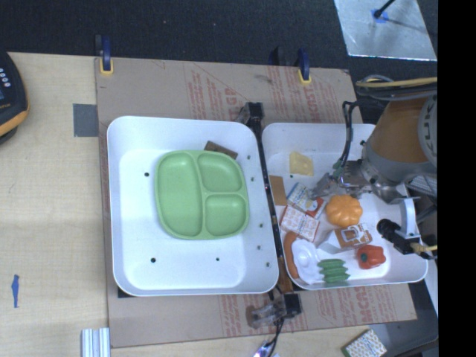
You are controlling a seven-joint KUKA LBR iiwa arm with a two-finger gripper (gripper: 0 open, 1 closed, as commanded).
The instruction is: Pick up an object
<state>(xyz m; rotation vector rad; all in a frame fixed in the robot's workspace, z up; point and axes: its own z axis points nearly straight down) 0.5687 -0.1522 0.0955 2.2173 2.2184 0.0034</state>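
The right bin (277, 136) holds a jumble of small items. Among them are a pale yellow wedge (301, 163), an orange pumpkin-shaped toy (343, 210), a red toy (370, 256), green pieces (332, 270) beside a white piece (305, 257), and several printed packets (300, 218). My gripper (336, 183) reaches in from the right and sits low in this bin, just above and left of the orange toy, near the packets. Nothing is visibly held in it.
The left bin (123, 199) contains a light green divided plate (201, 194), with a small brown item (221, 150) at the plate's far edge. Both bins rest on cardboard clamped to the bench. A black cable (347, 129) hangs by the arm.
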